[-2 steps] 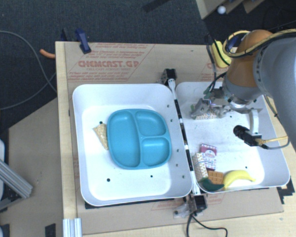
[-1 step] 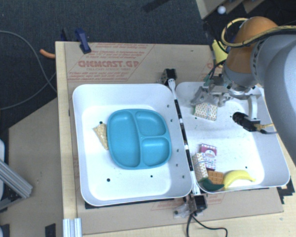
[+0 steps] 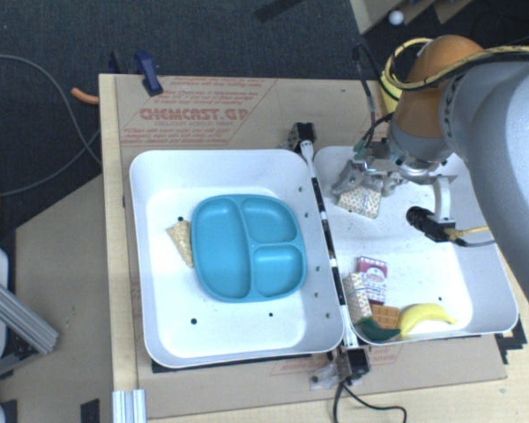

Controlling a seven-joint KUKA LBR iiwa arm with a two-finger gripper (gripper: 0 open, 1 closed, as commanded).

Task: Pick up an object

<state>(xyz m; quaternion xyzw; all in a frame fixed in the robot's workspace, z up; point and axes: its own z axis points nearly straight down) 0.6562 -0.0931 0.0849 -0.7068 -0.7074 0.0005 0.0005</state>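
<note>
Gripper [image 3: 363, 186] sits low in the right bin [image 3: 485, 311], upper part of the frame, its fingers closed around a pale checkered packet [image 3: 361, 202]. Lower down lie a banana [image 3: 426, 317] and small box [image 3: 372, 274]. Left bin [image 3: 159, 324] holds a blue plate [image 3: 247, 247].

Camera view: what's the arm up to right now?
The KUKA arm reaches in from the right, with its claw down in the right bin at that bin's far left corner, right over a small checkered packet. Whether it has a grip on the packet cannot be told. A banana and a few small packets lie at the near left of that bin. The left bin holds a blue divided plate.
</note>
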